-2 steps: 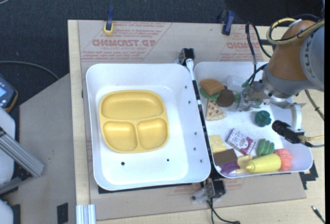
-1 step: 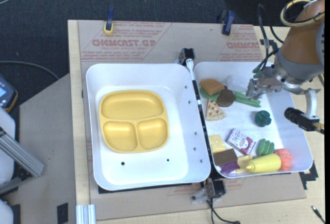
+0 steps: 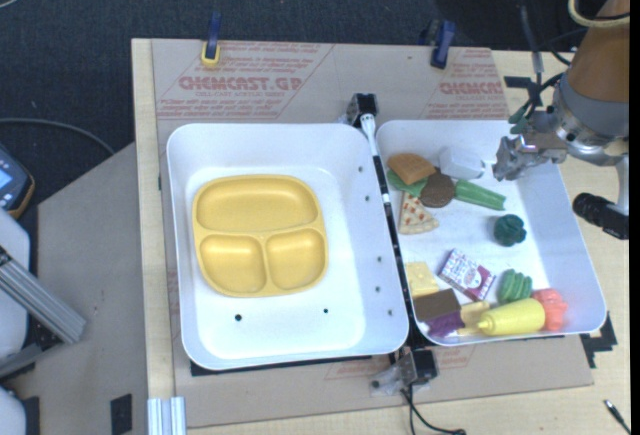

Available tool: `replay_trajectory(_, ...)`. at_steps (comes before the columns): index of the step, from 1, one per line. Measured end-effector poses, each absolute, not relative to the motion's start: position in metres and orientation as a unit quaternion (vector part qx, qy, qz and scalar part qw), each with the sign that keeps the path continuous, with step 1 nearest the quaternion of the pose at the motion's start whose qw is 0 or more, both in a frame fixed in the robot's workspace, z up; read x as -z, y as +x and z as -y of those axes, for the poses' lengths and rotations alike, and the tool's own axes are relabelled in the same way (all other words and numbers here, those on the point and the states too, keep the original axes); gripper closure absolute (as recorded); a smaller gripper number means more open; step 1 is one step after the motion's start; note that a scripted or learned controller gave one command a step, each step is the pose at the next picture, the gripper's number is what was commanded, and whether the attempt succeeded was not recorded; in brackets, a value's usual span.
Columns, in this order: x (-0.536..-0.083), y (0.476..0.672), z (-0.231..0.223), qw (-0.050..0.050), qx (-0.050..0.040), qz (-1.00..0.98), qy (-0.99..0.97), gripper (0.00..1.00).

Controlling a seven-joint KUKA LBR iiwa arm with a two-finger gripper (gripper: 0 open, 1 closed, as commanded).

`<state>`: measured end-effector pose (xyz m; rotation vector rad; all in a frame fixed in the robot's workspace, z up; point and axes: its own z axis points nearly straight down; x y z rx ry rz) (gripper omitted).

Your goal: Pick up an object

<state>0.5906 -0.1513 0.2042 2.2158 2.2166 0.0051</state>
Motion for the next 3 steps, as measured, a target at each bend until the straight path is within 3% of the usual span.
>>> replay_trajectory(1,-0.227,0.592,0.152,0.003,-0.0013,-0.707,0.707,1.00)
replay_trajectory(2,-0.216,0.548,0.116,-0.003,0.0009,-0.708,0.706,1.00)
replay_trajectory(3,-0.218,0.512,0.092,-0.003,0.0008,-0.708,0.706,1.00)
